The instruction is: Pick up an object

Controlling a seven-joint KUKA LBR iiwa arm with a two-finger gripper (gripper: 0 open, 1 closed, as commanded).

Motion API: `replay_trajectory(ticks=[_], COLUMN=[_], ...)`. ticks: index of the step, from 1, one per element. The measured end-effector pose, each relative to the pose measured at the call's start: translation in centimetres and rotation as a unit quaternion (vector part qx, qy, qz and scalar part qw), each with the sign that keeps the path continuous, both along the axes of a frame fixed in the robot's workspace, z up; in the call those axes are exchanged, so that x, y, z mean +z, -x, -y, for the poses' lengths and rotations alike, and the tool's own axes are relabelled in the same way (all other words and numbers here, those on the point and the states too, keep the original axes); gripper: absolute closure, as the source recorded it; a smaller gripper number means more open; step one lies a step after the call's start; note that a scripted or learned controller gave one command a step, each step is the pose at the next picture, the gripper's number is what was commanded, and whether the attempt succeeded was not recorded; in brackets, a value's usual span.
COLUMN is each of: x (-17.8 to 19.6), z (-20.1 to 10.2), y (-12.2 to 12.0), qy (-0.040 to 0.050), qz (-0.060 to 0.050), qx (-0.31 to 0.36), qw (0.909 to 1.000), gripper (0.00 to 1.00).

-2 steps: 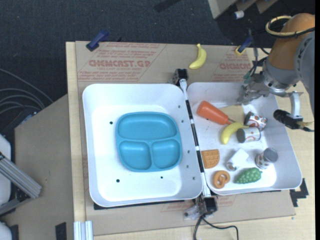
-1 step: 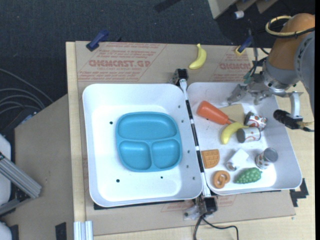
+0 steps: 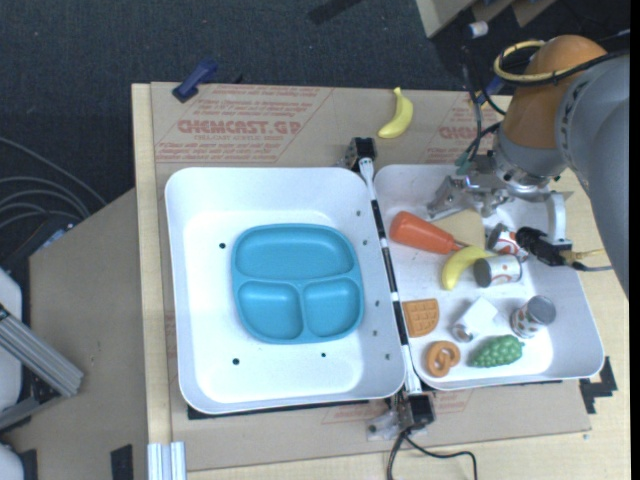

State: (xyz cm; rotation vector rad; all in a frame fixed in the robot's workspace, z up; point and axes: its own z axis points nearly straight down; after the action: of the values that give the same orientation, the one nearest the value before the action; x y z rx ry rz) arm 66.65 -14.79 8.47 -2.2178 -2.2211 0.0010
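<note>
The right white bin [image 3: 580, 343] holds several toy foods. An orange carrot [image 3: 425, 233] lies near its left wall, with a yellow banana [image 3: 466, 265] just below it. Along the front sit a tan waffle [image 3: 421, 315], a pretzel [image 3: 441, 357], green grapes [image 3: 497, 351], a white block [image 3: 480, 315] and a grey cylinder [image 3: 536, 313]. My gripper [image 3: 468, 200] hangs over the back of this bin, up and right of the carrot. Its metal fingers are spread open with nothing between them.
The left white bin [image 3: 195, 268] carries a blue divided plate [image 3: 297, 280]. A second yellow banana [image 3: 397, 116] lies on the cardboard behind the bins. The grey arm with its orange band [image 3: 545, 98] fills the upper right, and cables run by a small red-and-white item [image 3: 505, 268].
</note>
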Motion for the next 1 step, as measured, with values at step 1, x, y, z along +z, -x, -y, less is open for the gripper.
replay_trajectory(ticks=[1], x=[1.12], z=[0.04], y=[-0.1], qy=[0.0008], qz=[0.002], qx=[0.0], qw=[1.0], gripper=[1.0])
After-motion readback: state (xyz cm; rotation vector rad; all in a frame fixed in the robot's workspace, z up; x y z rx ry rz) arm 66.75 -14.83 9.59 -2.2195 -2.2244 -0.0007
